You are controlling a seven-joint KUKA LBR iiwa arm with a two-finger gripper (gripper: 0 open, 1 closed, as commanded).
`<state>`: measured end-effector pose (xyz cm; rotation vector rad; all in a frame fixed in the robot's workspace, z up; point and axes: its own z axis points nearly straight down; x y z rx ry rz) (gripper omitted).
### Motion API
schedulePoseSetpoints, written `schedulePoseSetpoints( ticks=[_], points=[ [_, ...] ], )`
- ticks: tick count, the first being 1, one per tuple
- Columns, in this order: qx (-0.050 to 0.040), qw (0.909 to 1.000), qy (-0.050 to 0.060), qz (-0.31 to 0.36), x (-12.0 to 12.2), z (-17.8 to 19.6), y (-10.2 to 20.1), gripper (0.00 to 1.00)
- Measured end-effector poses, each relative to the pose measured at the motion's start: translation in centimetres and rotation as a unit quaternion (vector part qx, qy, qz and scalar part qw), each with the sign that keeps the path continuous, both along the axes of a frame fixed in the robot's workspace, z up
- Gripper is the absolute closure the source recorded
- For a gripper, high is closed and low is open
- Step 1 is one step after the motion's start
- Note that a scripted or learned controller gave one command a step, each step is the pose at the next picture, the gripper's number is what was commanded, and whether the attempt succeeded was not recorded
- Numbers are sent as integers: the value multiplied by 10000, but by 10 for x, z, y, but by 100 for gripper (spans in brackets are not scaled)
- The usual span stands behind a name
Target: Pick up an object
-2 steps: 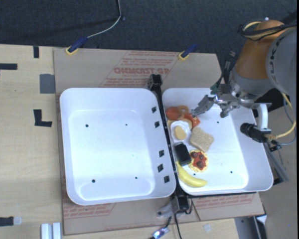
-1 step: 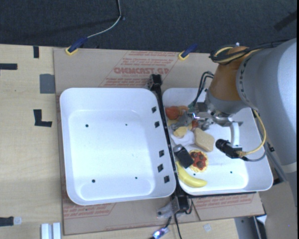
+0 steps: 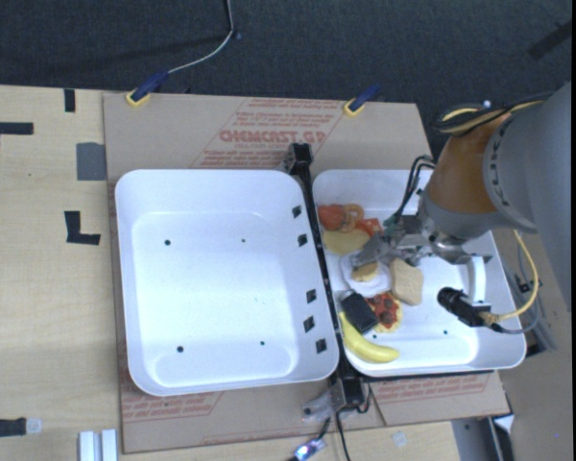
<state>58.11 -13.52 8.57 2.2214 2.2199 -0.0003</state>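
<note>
While the gripper (image 3: 376, 250) is hovering beside the banana (image 3: 367, 345), its opening impossible to judge, that soft, light fruit is inviting a mid-body grasp.

red print runs along the cardboard sheet (image 3: 269, 133) near its far edge; it looks like "chemcast gp", though that reading is unsure. smaller red lines repeat around it, too faint to read.

A robotics lab is suggested: two white bins (image 3: 211, 286) are set on a cardboard sheet (image 3: 259, 133), black tape markers (image 3: 77, 229) are stuck down, and a cable (image 3: 221, 27) is trailed across dark carpet.
</note>
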Motion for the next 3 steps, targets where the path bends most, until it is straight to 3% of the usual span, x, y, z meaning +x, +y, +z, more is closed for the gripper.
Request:
schedulePoseSetpoints(
  ticks=[1,2,3],
  points=[
    [8,10000,-12,11,2,11,2,100],
    [17,10000,-4,18,25,1,-14,100],
    [1,10000,47,17,59,0,-1,100]
  ],
)
